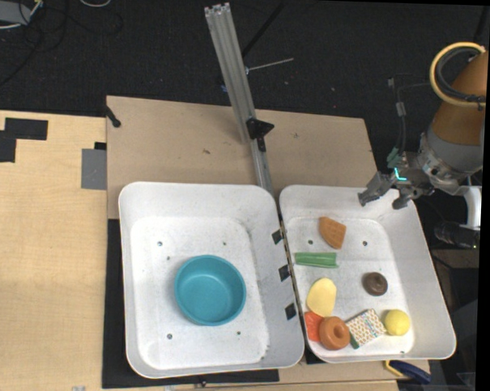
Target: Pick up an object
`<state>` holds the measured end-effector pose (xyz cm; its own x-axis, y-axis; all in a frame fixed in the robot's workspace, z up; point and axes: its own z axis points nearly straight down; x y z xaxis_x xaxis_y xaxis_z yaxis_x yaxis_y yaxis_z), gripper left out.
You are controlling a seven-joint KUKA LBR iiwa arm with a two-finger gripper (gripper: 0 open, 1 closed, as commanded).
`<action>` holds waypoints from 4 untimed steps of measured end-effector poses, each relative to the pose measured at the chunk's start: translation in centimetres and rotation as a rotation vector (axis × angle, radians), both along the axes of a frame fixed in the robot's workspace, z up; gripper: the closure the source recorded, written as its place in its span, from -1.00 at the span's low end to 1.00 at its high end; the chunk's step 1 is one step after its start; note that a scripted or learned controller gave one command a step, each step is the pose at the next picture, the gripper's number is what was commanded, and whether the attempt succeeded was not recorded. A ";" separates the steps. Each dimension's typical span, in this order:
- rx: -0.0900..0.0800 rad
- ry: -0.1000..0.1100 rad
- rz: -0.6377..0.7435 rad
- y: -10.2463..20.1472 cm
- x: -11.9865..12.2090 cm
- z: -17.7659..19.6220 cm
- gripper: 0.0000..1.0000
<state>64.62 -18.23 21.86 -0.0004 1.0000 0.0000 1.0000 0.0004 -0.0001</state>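
Objects for picking fill the right white plastic bin. Nearest its front edge lie an orange ring-shaped doughnut toy, a patterned rectangular block and a round yellow ball. Behind them sit a pale yellow wedge and a small dark brown ring, then a flat green strip and an orange-brown wedge. The left white bin holds a round teal bowl. At the far rim (right bin's back corner) the grey two-finger gripper hangs with fingers spread, nothing between them.
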 end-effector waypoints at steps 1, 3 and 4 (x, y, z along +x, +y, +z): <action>0.000 0.000 0.000 0.0 0.0 0.0 -1.00; 0.001 0.004 0.000 0.7 -0.8 -9.1 -1.00; 0.001 -0.003 0.001 0.8 -0.7 -12.6 -1.00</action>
<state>63.94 -17.41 9.28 -0.0014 1.0000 0.0007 1.0000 0.0014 0.0030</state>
